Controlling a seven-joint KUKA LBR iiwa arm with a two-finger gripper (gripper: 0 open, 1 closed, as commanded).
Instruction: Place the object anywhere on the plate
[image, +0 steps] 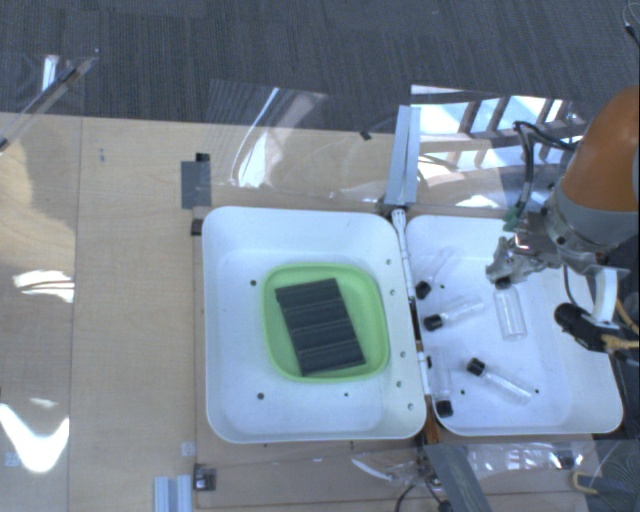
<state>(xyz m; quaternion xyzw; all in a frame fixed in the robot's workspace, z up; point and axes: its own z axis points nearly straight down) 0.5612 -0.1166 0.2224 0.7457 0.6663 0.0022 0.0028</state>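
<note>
**Arm over the right bin, plate holds a dark block**

Here, your gripper (505, 272) hovers over the right bin (590, 415), just above a clear vial (511, 313); whether it is clenched you cannot tell. Other vials (455, 314) lie near it. In the left bin (230, 400), the green plate (372, 300) bears a dark ribbed block (319, 326).

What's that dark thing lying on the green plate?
A dark grey ribbed rectangular block lies flat on the green plate, slightly turned, covering most of its middle. The plate sits in the left white bin. Whatever lies beneath the block is hidden.
</note>
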